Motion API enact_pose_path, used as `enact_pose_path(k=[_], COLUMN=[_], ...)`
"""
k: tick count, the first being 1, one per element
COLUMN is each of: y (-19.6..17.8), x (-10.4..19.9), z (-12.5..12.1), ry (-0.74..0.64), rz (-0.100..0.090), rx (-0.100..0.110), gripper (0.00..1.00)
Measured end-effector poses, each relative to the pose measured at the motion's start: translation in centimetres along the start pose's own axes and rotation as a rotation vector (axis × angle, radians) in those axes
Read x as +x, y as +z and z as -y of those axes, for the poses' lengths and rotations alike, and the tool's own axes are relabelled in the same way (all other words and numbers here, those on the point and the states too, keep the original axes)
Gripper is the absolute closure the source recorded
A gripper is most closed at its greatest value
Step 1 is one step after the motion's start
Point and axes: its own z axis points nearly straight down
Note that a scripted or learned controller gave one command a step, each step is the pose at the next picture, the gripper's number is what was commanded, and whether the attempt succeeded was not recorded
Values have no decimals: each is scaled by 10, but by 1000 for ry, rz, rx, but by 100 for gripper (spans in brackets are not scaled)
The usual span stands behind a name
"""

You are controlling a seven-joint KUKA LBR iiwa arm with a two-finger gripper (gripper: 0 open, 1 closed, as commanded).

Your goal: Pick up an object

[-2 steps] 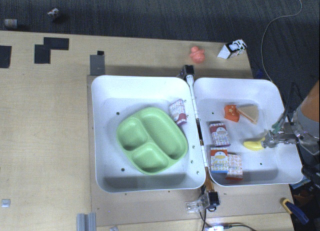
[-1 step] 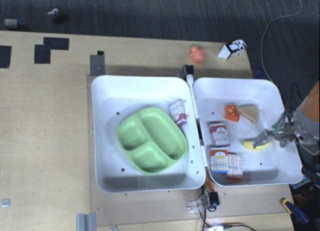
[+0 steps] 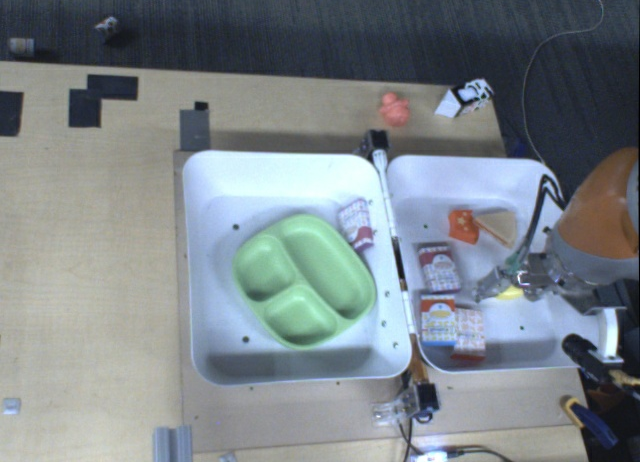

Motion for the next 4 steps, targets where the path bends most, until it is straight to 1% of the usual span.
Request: enact_pose_path(k=[1, 2, 3, 4], y=[-12, -12, -22, -22], x=[0, 0, 1, 1], z=[-2, -2, -4, -4], ry=[-2, -2, -5, -5], rz=[1, 1, 1, 1], rx=[-7, -6, -10, -10], gripper=[100, 0, 100, 0])
